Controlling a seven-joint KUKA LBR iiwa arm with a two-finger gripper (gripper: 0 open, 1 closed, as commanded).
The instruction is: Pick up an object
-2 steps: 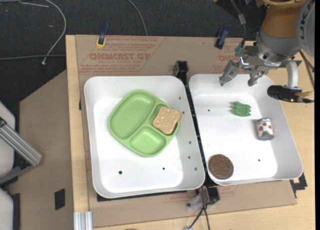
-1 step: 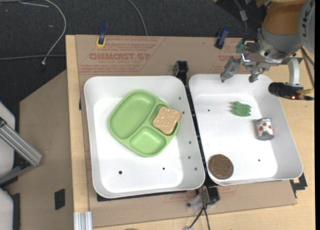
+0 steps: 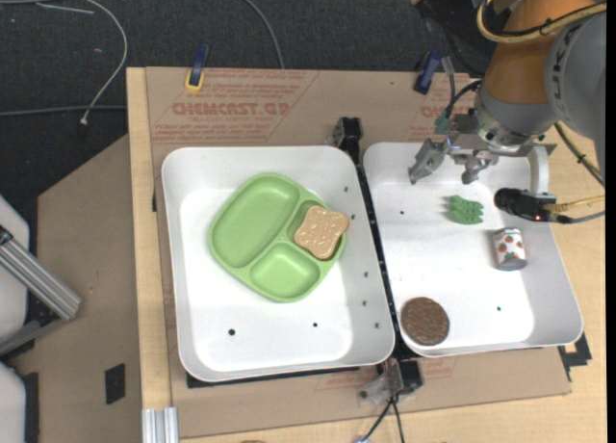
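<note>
My gripper point(image 3: 446, 169) hangs over the far part of the right bin point(image 3: 539, 321), open, with nothing between its two spread fingers point(image 3: 422, 164). A small green leafy piece point(image 3: 465, 209) lies just in front of it, slightly to the right. A small can with a red and silver label point(image 3: 509, 247) lies on its side toward the bin's right wall. A brown round patty point(image 3: 424, 321) rests at the near left corner of that bin.
The left bin point(image 3: 192, 316) holds a green divided plate point(image 3: 255, 229) with a slice of toast point(image 3: 320, 231) on its right edge. A black divider point(image 3: 371, 229) runs between the bins. Blue clamps point(image 3: 198, 65) sit at the bench's back edge.
</note>
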